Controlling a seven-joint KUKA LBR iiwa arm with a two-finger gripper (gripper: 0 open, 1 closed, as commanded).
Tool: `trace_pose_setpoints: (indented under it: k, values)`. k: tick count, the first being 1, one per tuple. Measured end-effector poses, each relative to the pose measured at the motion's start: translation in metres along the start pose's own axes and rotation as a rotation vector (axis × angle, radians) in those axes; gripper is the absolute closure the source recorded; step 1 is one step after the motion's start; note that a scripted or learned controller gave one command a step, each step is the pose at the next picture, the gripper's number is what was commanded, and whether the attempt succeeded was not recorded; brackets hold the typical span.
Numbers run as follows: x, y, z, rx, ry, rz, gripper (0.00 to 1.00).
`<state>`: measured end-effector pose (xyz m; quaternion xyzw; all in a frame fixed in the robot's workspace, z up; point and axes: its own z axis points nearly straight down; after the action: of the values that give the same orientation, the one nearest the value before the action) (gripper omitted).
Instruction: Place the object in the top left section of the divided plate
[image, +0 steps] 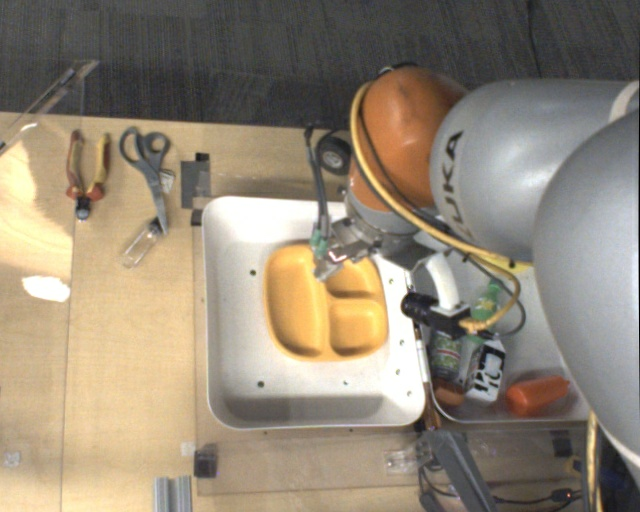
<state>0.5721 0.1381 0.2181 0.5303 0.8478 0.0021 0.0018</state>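
Note:
A yellow divided plate (310, 320) lies in the left white bin (235, 330). It has one long section on its left and two smaller sections on its right. My gripper (327, 262) hangs from the grey and orange arm over the plate's upper edge, near the ridge between the long section and the upper right section. I cannot make out any object at the gripper's tip. The arm hides the bin's upper right corner.
The right bin (520, 415) holds an orange object (536, 394), a green can (452, 352) and a black-and-white pack (487, 372). On the bench to the left lie scissors (150, 170), red-handled pliers (85, 175) and a small black block (197, 178).

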Motion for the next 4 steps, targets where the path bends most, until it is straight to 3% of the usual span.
trace_pose_setpoints:
  k: [1,2,3,4]
  values:
    - [-0.024,-0.053,-0.038,-0.002,-0.001,-0.100,1.00]
    - [0.012,-0.010,-0.058,-0.002,0.000,-0.081,1.00]
    - [-0.038,-0.049,-0.006,-0.001,-0.001,-0.155,1.00]
    - [0.022,-0.083,0.016,0.000,0.001,-0.212,1.00]
